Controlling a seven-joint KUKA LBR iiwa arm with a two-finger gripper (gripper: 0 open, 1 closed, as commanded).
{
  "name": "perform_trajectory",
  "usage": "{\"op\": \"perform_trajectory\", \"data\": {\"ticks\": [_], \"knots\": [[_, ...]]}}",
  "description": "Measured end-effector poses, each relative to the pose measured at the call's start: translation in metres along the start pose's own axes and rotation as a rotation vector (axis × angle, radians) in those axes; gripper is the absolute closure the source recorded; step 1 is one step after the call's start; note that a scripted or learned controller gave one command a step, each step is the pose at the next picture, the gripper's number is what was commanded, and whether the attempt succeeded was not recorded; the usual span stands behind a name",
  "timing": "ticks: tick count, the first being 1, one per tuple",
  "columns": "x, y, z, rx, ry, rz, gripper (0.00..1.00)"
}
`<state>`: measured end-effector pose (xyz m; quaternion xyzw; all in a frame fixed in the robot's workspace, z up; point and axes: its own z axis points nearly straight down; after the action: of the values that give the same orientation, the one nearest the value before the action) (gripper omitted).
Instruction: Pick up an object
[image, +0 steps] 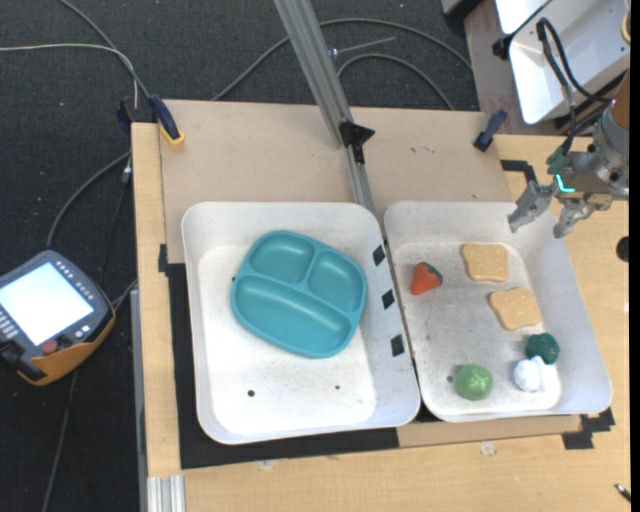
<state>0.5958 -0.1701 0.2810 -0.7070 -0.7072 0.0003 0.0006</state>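
Note:
The right bin (590, 330) holds a red strawberry (426, 279) at its left, two tan bread slices (486, 262) (515, 308) in the middle, and a green ball (473, 381), a white piece (527, 375) and a dark green piece (543, 348) near its front. My gripper (548, 214) hangs over the bin's far right corner, above and to the right of the upper bread slice. Its two grey fingers (527, 208) are spread apart with nothing between them.
A teal divided plate (298, 293) lies in the left bin (215, 400). A metal pole (318, 50) slants from the top down to the gap between the bins. Blue clamps (165, 120) (490, 128) sit at the board's far corners. A handheld screen (45, 315) lies at left.

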Motion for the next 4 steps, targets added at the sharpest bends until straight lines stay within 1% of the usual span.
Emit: {"op": "perform_trajectory", "data": {"ticks": [1,2,3,4], "knots": [[0.0,0.0,-0.001,-0.001,0.0,0.0,0.0],[-0.003,-0.01,0.055,0.005,0.001,0.001,0.0],[-0.002,-0.001,0.103,0.004,0.001,0.0,0.0],[0.001,0.0,0.167,0.006,0.003,0.0,0.0]]}}
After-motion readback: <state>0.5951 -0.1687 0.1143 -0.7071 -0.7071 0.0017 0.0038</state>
